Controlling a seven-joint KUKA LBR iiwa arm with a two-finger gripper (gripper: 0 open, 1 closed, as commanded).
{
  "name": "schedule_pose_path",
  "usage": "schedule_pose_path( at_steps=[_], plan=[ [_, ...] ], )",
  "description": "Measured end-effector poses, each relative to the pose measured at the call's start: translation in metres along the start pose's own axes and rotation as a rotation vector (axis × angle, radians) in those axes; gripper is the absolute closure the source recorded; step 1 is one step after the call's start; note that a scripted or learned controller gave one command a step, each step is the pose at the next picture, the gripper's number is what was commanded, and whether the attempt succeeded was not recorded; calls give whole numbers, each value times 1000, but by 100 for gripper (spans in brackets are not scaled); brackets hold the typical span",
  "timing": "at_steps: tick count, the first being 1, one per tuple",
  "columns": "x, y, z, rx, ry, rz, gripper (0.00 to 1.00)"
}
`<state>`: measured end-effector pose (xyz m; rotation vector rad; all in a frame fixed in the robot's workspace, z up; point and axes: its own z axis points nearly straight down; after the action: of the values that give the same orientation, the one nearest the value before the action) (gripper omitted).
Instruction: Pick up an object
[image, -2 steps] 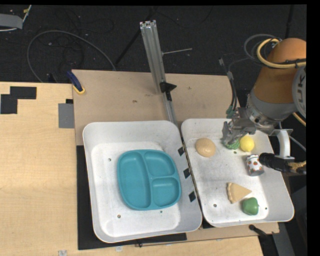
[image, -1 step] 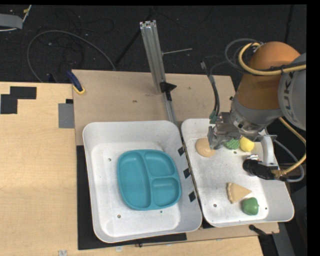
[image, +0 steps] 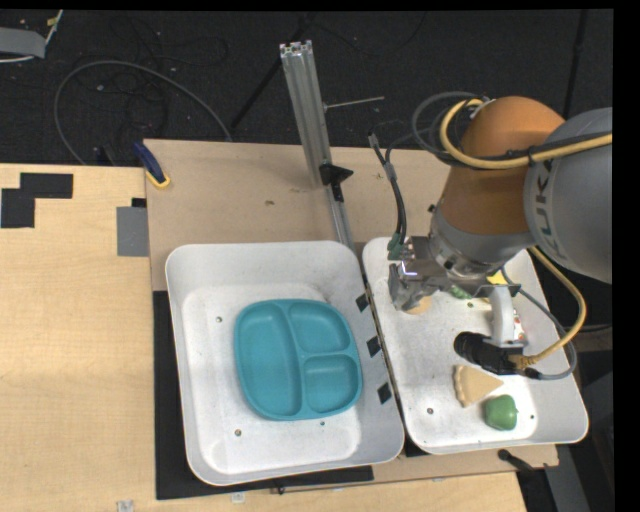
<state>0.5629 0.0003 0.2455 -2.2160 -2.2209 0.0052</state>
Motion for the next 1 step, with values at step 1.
schedule_pose_path(
  at_steps=[1],
  plan=[
    [40,-15,2,0,0,-1,100]
  ],
)
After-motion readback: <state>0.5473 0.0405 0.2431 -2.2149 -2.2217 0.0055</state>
